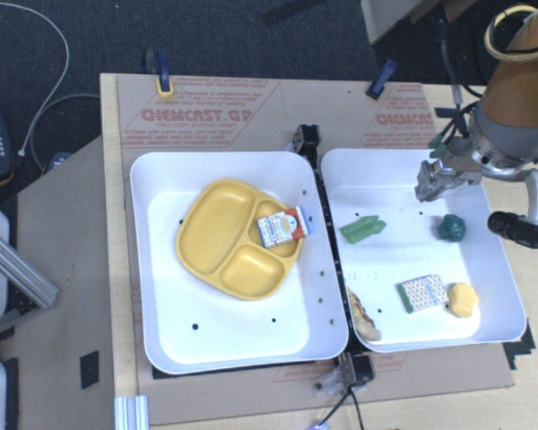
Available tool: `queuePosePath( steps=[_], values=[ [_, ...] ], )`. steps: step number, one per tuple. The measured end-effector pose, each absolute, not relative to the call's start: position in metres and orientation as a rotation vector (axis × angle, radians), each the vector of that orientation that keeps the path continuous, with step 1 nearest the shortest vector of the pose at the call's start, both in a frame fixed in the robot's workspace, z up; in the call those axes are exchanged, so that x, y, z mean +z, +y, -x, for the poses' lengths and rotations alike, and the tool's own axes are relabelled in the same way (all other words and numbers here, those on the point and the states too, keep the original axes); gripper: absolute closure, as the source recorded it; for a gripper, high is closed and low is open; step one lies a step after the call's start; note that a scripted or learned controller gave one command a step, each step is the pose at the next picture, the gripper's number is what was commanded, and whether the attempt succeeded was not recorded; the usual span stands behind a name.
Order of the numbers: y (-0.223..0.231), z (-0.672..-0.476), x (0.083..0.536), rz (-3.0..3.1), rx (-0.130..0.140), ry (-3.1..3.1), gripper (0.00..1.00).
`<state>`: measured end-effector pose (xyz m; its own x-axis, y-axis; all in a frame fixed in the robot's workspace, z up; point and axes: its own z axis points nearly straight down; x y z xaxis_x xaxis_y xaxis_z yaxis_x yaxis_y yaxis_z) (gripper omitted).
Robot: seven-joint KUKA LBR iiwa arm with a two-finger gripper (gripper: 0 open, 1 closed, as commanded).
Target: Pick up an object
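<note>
From the camera view, the arm reaches in at the right, and its gripper hangs over the far part of the right bin. How its jaws stand cannot be told from here; nothing shows between them.

Nearest to it, the dark green round object lies just to the right and a little nearer the camera, apart from the gripper. The green pod-shaped piece lies to the gripper's left and nearer, also apart. Well nearer, at the bin's near side, a patterned green-edged packet sits touching or just beside a yellow lumpy object. A pale banana-like piece lies at the near left corner.

Over in the left bin, a yellow divided plate holds a small carton on its right side, well apart from the gripper.
</note>
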<state>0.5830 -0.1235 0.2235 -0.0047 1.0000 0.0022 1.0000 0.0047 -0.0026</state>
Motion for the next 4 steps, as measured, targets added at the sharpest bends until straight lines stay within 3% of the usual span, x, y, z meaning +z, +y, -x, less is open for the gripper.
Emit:
queuePosePath(
  steps=[4],
  values=[
    [0.079, -0.532, 0.235, 2.212, 0.001, -2.225, 1.00]
  ],
)
